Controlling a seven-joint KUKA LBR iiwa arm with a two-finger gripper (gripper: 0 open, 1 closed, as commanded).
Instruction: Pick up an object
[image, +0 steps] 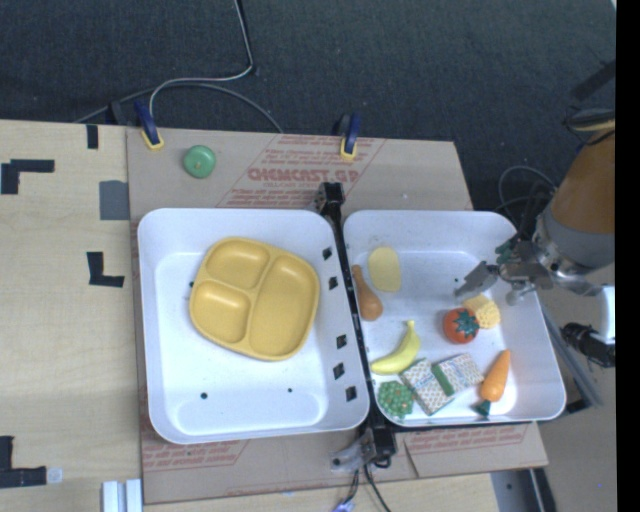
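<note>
Pick not yet done: gripper (492, 281) open, fingers apart and holding nothing, poised above corn (487, 313) and tomato (460, 325) in right bin (440, 222); descent, closure, lift outstanding.

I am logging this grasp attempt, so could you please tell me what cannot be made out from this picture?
- Pincer, camera view: too small and blurred to tell open from shut.
- Yellow item by the tomato: partly under the pincer, identity unclear.
- Arm: cut off by the right edge.
- Patterned packets: print too small to read.
</note>
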